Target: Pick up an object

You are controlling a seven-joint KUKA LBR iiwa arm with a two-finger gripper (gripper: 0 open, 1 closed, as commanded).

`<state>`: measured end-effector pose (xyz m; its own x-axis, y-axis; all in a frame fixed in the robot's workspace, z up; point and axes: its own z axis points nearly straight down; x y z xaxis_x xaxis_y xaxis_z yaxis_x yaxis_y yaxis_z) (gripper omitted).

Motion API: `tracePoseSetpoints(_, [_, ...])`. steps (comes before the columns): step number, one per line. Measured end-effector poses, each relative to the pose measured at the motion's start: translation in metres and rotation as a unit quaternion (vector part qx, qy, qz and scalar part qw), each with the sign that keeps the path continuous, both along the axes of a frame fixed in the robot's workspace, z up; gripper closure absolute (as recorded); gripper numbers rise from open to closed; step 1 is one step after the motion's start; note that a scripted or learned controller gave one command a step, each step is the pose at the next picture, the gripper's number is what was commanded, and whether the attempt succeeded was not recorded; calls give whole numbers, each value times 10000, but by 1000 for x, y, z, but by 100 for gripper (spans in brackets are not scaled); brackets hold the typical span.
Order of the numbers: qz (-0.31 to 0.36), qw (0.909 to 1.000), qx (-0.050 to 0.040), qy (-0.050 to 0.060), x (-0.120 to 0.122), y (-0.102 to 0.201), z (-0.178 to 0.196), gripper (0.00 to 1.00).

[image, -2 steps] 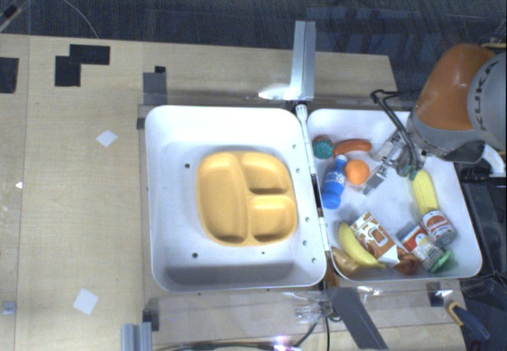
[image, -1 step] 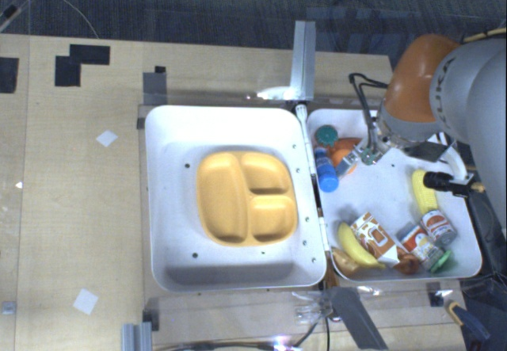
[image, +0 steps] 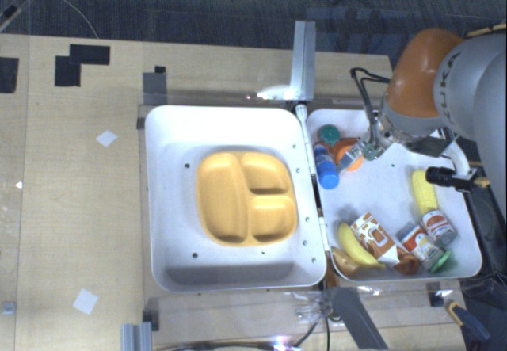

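gripper [image: 371,148] low over right bin [image: 467,262], near its 11 o'clock corner, touching or just above an orange object [image: 346,152]; cannot tell its opening or any hold. blue bottle [image: 325,169] just at its 8 o'clock. corn cob [image: 425,190] at 3 o'clock. banana [image: 354,244] at 6 o'clock. yellow divided tray [image: 245,197] in left bin [image: 170,207].
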<state>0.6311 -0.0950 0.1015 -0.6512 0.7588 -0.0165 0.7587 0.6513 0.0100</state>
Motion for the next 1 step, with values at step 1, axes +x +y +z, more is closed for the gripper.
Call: tracePoseSetpoints(1, [-1565,9877,50,50,32,51,86,100])
